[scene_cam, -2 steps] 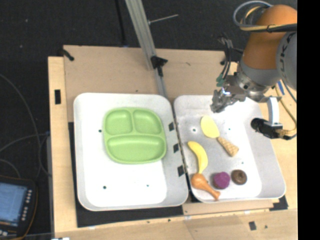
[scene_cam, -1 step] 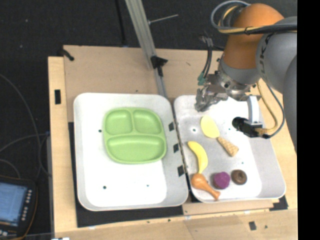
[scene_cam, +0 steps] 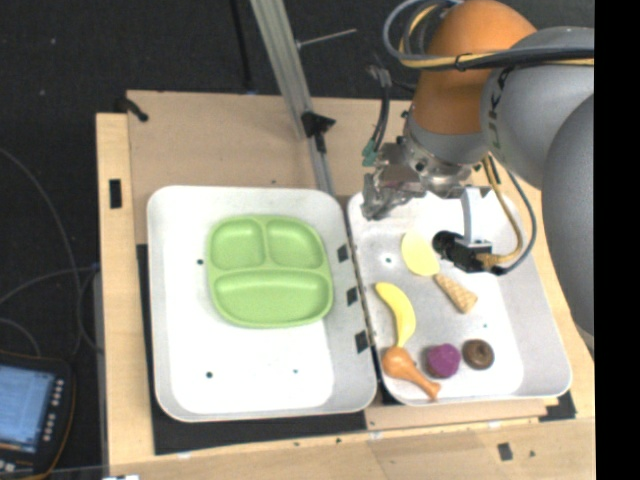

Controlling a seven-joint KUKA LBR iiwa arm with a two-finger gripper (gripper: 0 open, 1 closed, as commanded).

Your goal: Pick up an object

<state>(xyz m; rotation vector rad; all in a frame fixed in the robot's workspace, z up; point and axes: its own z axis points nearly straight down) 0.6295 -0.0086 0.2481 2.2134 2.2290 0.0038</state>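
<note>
The right bin [scene_cam: 520, 313] holds several small toy foods. A pale yellow disc [scene_cam: 420, 254] lies near its middle, with a yellow banana [scene_cam: 398, 311] below it and a tan cone [scene_cam: 456, 292] to the right. Along the front edge sit an orange drumstick-shaped piece [scene_cam: 409, 368], a purple ball [scene_cam: 441, 360] and a brown donut [scene_cam: 479, 354]. My gripper [scene_cam: 378, 202] hangs over the bin's far left corner, up and to the left of the yellow disc. I see nothing held in it.
The left bin [scene_cam: 180, 358] carries a green divided plate [scene_cam: 270, 271]. A metal post [scene_cam: 290, 78] rises behind the bins. A black fitting with cables [scene_cam: 462, 251] hangs from the wrist beside the yellow disc. The grey arm covers the upper right.
</note>
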